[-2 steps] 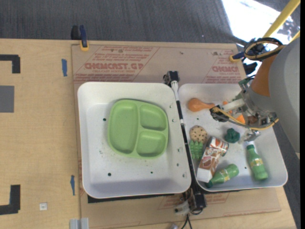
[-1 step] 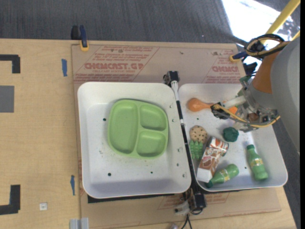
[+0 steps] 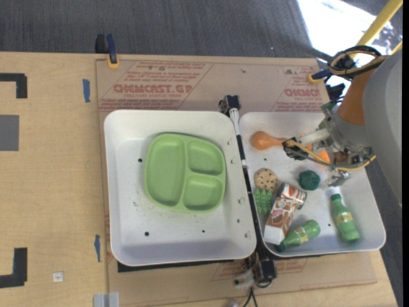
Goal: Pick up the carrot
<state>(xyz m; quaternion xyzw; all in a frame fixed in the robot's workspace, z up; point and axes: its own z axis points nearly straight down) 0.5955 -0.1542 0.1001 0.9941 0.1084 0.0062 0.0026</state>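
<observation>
Even overhead light, soft shadows; blown-out glare patch on floor top right; slightly soft focus.

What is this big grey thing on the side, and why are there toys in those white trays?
The big grey thing with the orange band is a robot arm. A camera above the bench looks down on it at a slant. At the arm's end is its gripper, the part meant to grab things, low over the right white bin.

The left white bin holds a green plastic plate with three compartments. The right bin holds toy food: an orange carrot-like piece, a speckled cookie, a dark green round ball, a brown and white carton and two green bottles.

The robot is supposed to pick up the carrot. I can't tell whether it holds anything, because the gripper's tip is too cluttered to see clearly.
</observation>
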